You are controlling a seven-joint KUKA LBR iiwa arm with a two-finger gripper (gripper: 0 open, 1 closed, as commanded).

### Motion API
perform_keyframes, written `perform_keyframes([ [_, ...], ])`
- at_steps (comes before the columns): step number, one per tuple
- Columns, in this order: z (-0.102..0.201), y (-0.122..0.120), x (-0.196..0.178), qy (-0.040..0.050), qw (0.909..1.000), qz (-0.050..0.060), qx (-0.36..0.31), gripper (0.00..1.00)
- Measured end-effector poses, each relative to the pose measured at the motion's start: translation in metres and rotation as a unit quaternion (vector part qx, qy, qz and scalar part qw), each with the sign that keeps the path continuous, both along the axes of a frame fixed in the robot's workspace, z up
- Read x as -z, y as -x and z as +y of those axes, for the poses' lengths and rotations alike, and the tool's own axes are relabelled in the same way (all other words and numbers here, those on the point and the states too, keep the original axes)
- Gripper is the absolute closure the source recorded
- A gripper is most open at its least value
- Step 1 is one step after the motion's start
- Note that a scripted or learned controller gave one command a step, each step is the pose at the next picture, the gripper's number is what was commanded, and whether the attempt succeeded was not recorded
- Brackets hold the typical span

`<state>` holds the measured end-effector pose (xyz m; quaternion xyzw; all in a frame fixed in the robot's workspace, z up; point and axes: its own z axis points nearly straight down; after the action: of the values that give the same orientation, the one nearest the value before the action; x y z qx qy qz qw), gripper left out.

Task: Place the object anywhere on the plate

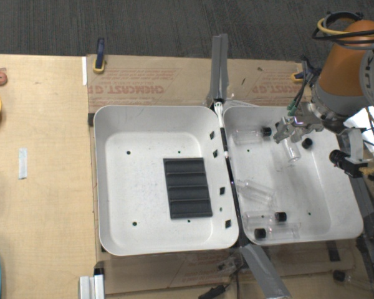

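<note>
Camera view: the step in hand is judged to be securing an object for transfer. The black ribbed plate (188, 189) lies flat at the centre of the left bin (112, 167). Release should be low and squarely over it, so that nothing rolls off the ribs. In the right bin (336, 217), the clear plastic objects (271, 226) with black caps lie along its left side and front-left corner; being transparent, their outlines are faint. The gripper (291, 136) hangs over that bin's rear half. Whether it is apart or closed cannot be told.
</note>
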<state>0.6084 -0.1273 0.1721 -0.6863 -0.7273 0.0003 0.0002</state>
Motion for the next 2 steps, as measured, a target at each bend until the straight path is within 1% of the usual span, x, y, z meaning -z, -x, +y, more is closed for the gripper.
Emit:
perform_keyframes([
  [1, 0.078, 0.012, -0.019, 0.0, 0.9733, 0.0, -0.229, 1.0],
  [2, 0.164, -0.015, -0.018, 0.0005, 0.9774, 0.001, -0.211, 1.0],
])
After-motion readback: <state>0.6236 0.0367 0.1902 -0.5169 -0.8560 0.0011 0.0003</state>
